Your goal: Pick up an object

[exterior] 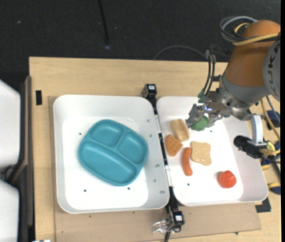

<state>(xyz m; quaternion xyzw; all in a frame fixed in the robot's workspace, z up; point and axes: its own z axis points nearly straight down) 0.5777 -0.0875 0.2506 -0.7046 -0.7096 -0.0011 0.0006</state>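
Reaching in from the upper right of the frame, the grey arm with the orange band (250, 59) bends down over the right white bin (243, 185). Its two-finger gripper (198, 119) is low in the upper left part of this bin, and a small green rounded object (199, 125) shows at its tip. The object seems to touch the gripper, but I cannot tell if it is really between the fingers, and I cannot tell if the fingers are apart or together, because the wrist hides them.

Just left of the gripper, a tan bread-roll-shaped toy (179, 129) lies tilted near the bin's left wall. Below it, a small orange waffle-like piece (173, 145) sits close to the same wall. To the right of that, a narrow red-orange sausage-shaped toy (186, 161) lies almost upright in the picture, and a pale beige flat toast-like piece (201, 153) lies just beside it, perhaps touching. A red round tomato-like toy (227, 179) rests apart from the others, in the lower right of this bin.

The left white bin (71, 185) holds a teal plastic divided plate (113, 152) near its middle. Both bins stand side by side on a light wooden bench (92, 77).
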